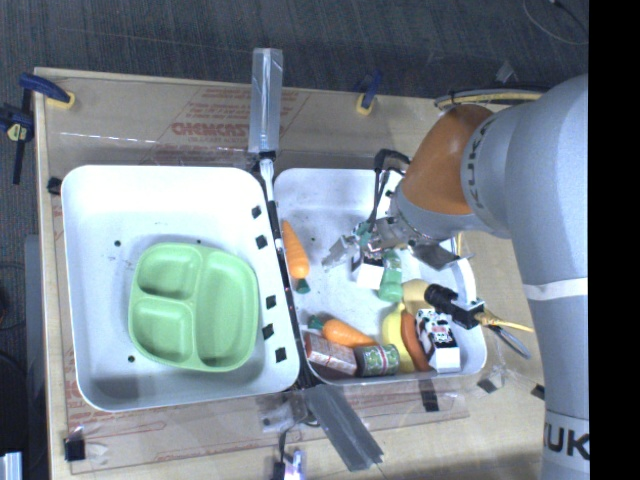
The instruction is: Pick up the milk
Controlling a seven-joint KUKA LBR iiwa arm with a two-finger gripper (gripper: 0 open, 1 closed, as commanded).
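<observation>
Over the right bin [330,183], the gripper [362,251] hangs, fingers spread, holding nothing; the milk [437,340] lies at five o'clock from it, near

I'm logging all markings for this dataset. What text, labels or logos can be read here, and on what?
"KU", cut off by the frame edge: on the grey arm.
Red print on the bench sheet: blurred, unreadable.
Labels on the can and the cow-patterned milk carton: too small to read.
</observation>
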